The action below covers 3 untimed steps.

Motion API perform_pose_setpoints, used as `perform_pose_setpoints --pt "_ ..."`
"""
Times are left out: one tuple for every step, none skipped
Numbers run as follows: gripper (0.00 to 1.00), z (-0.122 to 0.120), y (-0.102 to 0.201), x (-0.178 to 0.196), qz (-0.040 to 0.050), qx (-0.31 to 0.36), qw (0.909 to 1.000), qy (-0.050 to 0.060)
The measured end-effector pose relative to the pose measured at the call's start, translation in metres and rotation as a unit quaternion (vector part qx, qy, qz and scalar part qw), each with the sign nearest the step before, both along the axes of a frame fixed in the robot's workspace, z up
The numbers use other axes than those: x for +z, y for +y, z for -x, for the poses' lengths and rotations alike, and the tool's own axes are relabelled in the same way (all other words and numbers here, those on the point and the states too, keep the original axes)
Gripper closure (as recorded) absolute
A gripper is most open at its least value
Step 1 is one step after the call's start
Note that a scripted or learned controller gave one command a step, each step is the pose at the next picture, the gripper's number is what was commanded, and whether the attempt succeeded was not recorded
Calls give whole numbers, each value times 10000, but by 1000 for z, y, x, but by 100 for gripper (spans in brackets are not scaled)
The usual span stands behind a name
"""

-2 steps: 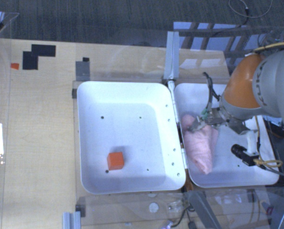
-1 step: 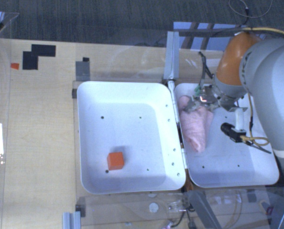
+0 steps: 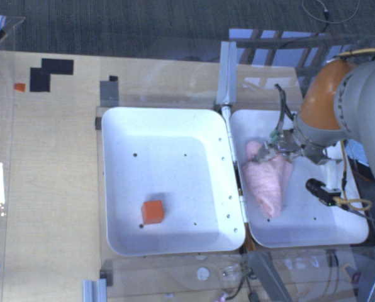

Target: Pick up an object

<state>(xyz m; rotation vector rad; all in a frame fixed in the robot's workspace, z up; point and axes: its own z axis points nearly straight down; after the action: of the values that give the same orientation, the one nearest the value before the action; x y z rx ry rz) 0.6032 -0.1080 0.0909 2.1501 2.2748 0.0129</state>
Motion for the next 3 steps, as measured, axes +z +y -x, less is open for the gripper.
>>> perform_pose_setpoints --pt "0 16 -82 0 20 340 9994 -4" --pt "0 2 -34 0 15 896 9960 -11" --pt "0 60 -74 1 48 2071 9783 -12"
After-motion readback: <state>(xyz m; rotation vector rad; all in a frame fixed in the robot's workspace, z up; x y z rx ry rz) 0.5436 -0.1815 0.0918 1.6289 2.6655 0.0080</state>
